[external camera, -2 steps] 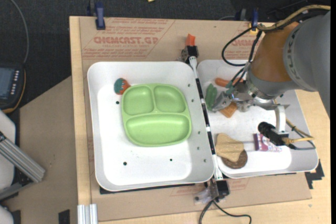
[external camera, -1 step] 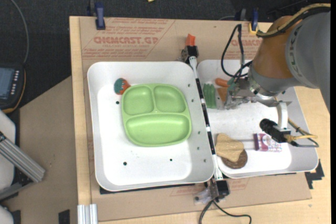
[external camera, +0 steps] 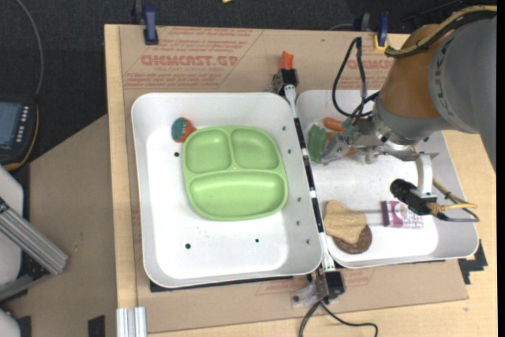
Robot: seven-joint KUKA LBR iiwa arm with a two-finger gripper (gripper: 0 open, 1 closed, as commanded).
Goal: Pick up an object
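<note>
Arm: Your grey arm (external camera: 454,79) comes in from the right, over the far right corner of the right bin (external camera: 355,189), and bends down into that bin.
Claw: Your claw (external camera: 341,147) sits low in the right bin, close to its left wall and near its far left corner. You cannot tell if it is wide or narrow.
Green thing: The green thing (external camera: 317,141) lies by the right bin's left wall, just beside your claw. You cannot tell if they touch.
Orange thing: The orange thing (external camera: 333,123) is small. It lies near the right bin's far edge, just past the green thing and your claw.
Tan lump: The tan lump (external camera: 344,220) sits in the near left corner of the right bin, well apart from your claw. Its near side is brown and round.
Purple pack: The purple pack (external camera: 404,215) is small, purple and white. It lies near the right bin's near edge, to the right of the tan lump.
Plate: The green plate (external camera: 234,170) has three parts. It lies flat in the middle of the left bin (external camera: 158,193).
Ball: The little orange and blue-green ball (external camera: 182,129) rests at the plate's far left corner, right by its rim.
Bins: Both are white and stand side by side on the bench (external camera: 118,170), with their inner walls close together.
</note>
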